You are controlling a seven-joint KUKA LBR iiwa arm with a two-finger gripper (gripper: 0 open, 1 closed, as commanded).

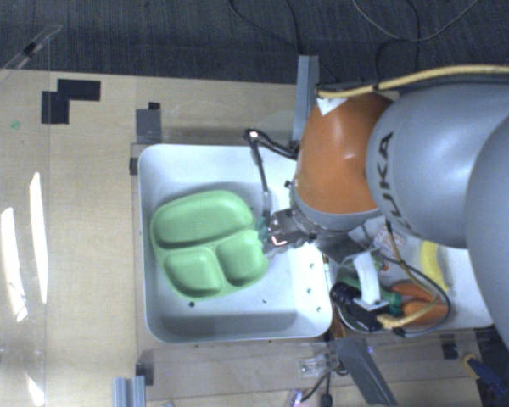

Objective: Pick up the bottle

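The grey arm with its orange band point(339, 164) reaches in from the right and covers most of the right bin point(471, 299). My gripper point(274, 231) hangs low over the left bin point(237, 164), right at the right edge of a green divided plate point(208, 242). Metal parts of the gripper overlap the plate's rim. Below the arm, small items lie in the right bin: a yellow piece point(433, 263), an orange and green object point(411, 299) and a dark round object point(356, 314). I cannot make out which of them is the bottle.
The green plate fills the left and middle of the left bin; bare white floor point(310, 287) shows to its right and front. Cables point(259, 155) trail from the wrist across the bin's back. The wooden bench point(68, 227) stretches to the left.
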